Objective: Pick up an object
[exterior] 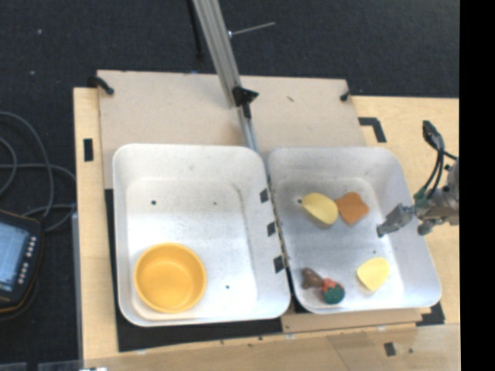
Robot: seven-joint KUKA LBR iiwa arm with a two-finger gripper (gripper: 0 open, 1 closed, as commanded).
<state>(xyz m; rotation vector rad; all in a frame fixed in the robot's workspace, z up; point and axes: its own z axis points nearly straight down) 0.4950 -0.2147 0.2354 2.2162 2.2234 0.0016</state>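
Observation:
The right bin (402,178) holds several small objects. A pale yellow rounded piece (319,208) lies beside an orange-brown block (353,207) near the bin's middle. Another yellow piece (373,273) sits toward the front right, and a small brown toy with a green and red ball (326,287) lies at the front. My gripper (408,224) hangs over the bin's right rim, right of the orange-brown block and above the front yellow piece. It stands open with nothing between its fingers.
A yellow bowl (170,277) stands in the front left corner of the left bin (193,168). A slanted metal rail (220,49) runs down from the back to the gap between the bins. A handheld pendant (14,261) lies at the far left.

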